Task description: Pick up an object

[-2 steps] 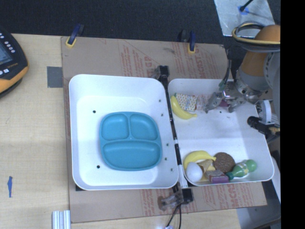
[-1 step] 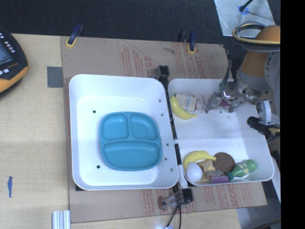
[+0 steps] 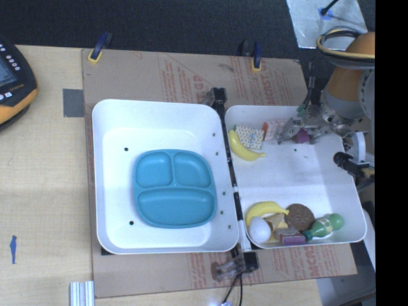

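My gripper is low at the far end of the right bin, near its back wall, and stands open. A small purple object lies on the bin floor between the spread fingers; I cannot tell whether they touch it. Left of the gripper lie a yellow banana and a patterned card. At the near end of this bin are a second banana, a white egg, a brown round cookie, a green bottle-like toy and a small purple block.
The left bin holds a blue divided plate. A yellow and black device sits at the bench's far left. The arm's orange band rises over the right bin's back right corner.
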You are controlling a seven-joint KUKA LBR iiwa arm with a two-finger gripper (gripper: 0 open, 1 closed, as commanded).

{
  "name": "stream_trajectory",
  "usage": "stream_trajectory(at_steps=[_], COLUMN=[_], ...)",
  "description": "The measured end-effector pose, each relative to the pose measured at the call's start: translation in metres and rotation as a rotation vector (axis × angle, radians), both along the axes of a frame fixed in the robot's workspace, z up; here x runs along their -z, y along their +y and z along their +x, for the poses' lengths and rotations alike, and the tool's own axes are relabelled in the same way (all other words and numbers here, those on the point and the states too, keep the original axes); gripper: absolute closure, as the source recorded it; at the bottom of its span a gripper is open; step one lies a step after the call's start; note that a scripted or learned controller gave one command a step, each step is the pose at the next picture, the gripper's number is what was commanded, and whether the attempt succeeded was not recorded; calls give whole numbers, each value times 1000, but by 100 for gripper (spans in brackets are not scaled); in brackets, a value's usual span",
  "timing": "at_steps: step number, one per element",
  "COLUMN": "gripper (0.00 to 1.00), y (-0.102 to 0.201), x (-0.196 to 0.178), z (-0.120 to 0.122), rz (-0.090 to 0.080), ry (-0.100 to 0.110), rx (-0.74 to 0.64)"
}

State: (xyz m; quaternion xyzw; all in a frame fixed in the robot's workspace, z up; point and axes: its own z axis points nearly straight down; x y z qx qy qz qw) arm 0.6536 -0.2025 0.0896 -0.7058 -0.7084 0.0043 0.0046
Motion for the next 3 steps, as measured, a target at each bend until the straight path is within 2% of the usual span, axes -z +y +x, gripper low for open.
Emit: stream_trajectory(at_steps=[1,2,3], gripper=[0,0,0], y=[38,5,59], x=[-2,-3,-2], z=[3,3,3], rz=[0,-2,0], ry=[-8,-11,-8], rx=[-4,2,-4])
